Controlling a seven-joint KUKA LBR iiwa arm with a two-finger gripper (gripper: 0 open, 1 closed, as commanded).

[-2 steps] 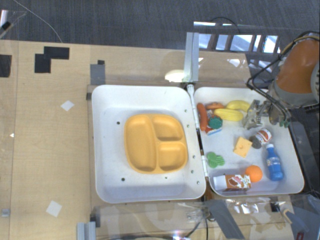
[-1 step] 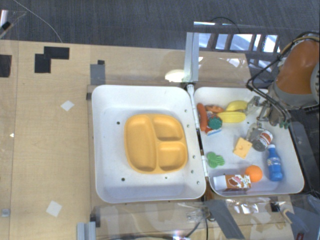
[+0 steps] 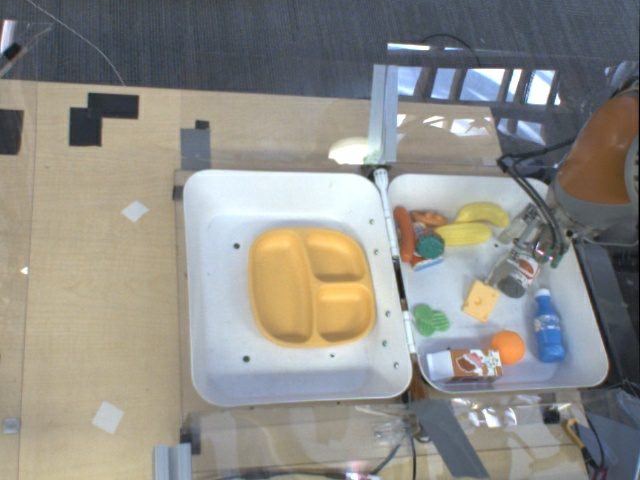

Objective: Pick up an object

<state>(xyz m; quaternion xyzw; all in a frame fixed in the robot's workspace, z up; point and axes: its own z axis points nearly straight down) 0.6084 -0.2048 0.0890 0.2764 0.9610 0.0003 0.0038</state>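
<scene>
Cheese wedge [image 3: 482,301] lies in the right bin [image 3: 596,368], just beside the hand [image 3: 512,278], whose grip I cannot tell. Crowding bananas [image 3: 472,224] and bottle [image 3: 547,326] could spoil a grasp.

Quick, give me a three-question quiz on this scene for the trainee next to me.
1. True or false: the yellow divided tray lies in the right bin.
2. Which lies nearest the gripper? A) cheese wedge B) orange C) green piece
3. Fill in: beside the orange at the right bin's near wall lies a brown ____.

Key: 1 false, it lies in the left bin; 2 A; 3 carton.
</scene>
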